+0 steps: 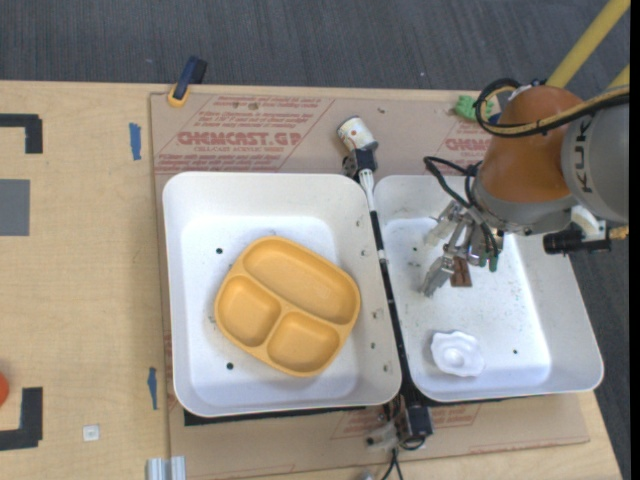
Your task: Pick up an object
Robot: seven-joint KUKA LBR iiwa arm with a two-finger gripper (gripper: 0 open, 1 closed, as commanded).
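Observation:
A small white crumpled object (456,353) lies in the right bin (560,368), near its front. My gripper (447,276) hangs over the middle of that bin, above and behind the white object and apart from it. Its fingers (434,278) point down and to the left, open, with nothing between them. A yellow three-compartment plate (288,305) lies in the left bin (200,218).
The grey arm with its orange band (528,158) reaches in from the right over the right bin's back edge, trailing black cables. A ridge (382,278) divides the two bins. A small white and black fitting (355,138) sits behind the bins on the cardboard.

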